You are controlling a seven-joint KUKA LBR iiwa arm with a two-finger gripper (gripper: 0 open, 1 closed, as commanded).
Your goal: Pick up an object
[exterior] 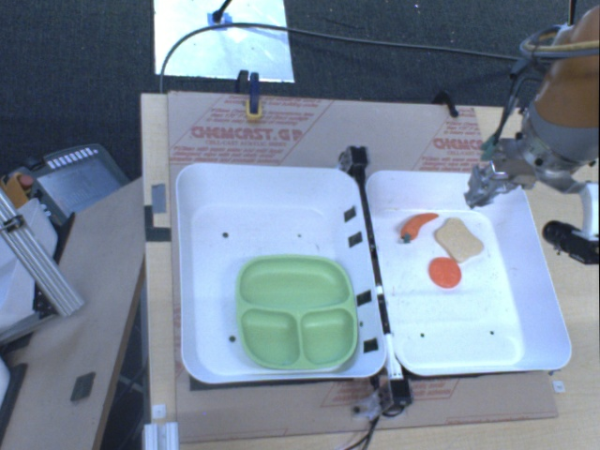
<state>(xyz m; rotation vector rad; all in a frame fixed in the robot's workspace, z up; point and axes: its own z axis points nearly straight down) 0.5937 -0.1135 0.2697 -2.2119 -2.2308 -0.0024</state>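
Brown cardboard (pixel 309 125) with red letters lies flat on the bench, and on it you see two shallow white bins side by side, both smooth and shiny like plastic. Your gripper (pixel 480 192) hangs over the far edge of the right bin (pixel 497 345). It is small, grey and metal, and it points down and to the left from the arm (pixel 562 92), which comes in from the right with an orange band above the wrist. You cannot tell if the fingers are spread or pressed together, and nothing shows between them.

Just below the gripper you have three small toy foods, close together. One is a long, curved orange carrot (pixel 418 224), down and to the left of the gripper. One is a flat tan slice of bread (pixel 458 240), right under it. One is a round red-orange disc (pixel 445 273), a bit farther down.

Far to the gripper's left, the left bin (pixel 234 204) holds one soft green plate (pixel 296 311) with three parts.
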